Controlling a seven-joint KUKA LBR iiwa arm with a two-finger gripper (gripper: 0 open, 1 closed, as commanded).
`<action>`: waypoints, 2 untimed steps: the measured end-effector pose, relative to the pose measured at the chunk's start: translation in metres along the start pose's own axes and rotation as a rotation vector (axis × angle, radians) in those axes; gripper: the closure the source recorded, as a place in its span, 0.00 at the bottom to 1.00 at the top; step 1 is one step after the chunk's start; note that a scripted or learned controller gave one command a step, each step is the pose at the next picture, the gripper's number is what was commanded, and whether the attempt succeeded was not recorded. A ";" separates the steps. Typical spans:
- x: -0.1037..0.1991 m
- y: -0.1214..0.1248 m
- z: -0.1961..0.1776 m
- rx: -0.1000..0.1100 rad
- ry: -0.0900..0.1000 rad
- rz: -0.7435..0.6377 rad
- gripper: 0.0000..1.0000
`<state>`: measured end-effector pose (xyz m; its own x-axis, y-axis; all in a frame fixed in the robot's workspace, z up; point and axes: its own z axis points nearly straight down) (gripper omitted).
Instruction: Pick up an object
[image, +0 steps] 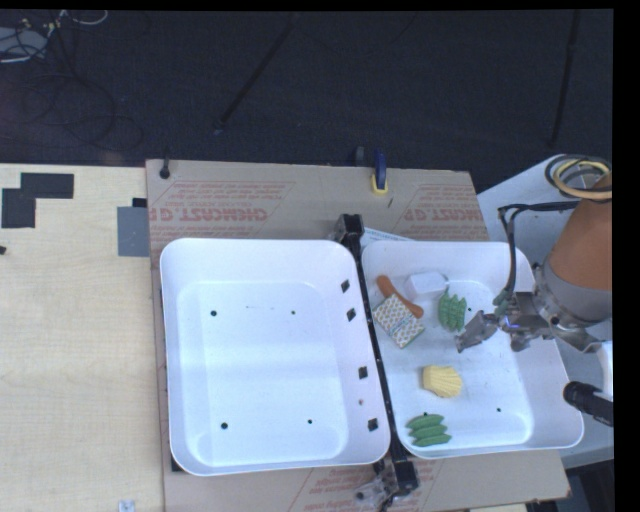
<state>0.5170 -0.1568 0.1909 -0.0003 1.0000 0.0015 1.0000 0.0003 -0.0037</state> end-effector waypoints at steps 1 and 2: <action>0.071 -0.012 0.105 -0.004 -0.003 0.000 0.00; 0.027 0.015 0.103 -0.003 -0.003 0.002 0.00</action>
<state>0.5317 -0.1301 0.0877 0.0017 1.0000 -0.0020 1.0000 -0.0017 -0.0009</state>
